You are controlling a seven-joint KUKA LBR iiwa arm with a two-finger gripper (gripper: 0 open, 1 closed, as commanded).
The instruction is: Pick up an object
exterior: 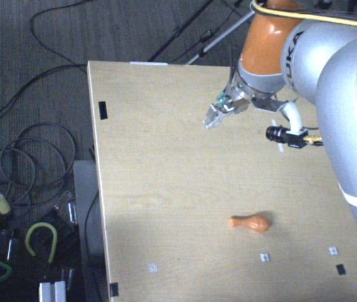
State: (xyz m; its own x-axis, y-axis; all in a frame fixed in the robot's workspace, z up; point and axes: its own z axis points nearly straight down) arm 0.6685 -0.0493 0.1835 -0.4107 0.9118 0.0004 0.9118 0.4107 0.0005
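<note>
An orange, gourd-shaped object (251, 223) lies on its side on the tan bench surface (165, 181), toward the lower right, with its narrow end pointing left. My gripper (218, 114) hangs over the upper middle of the surface, far above and a little left of the orange object. It is well apart from the object. The grey arm with its orange band (267, 39) comes in from the upper right. I see nothing held in the gripper.
Small square markers (264, 257) dot the lower part of the surface, and black tabs (102, 110) sit near its left edge. Cables (27, 162) and tools lie on the dark floor to the left. A black fitting (285, 134) sticks out from the wrist.
</note>
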